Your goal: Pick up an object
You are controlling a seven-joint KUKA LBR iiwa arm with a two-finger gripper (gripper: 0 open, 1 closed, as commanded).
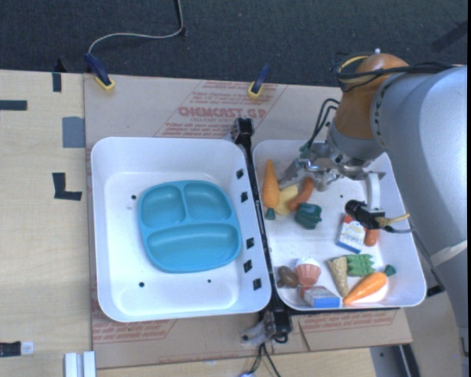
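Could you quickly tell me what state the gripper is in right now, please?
Gripper: low in the right bin, just above the orange sausage-shaped toy; whether it is open, closed or holding anything cannot be told.

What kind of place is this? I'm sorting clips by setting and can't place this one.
Most likely a robotics lab bench for grasping trials. A grey arm's gripper hangs over a white bin of toy food, such as a toy carrot. The bins sit on cardboard held down by clamps.

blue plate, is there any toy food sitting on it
No. The blue plate lies bare in the left bin; the toy food, such as the carrot, is all in the right bin.
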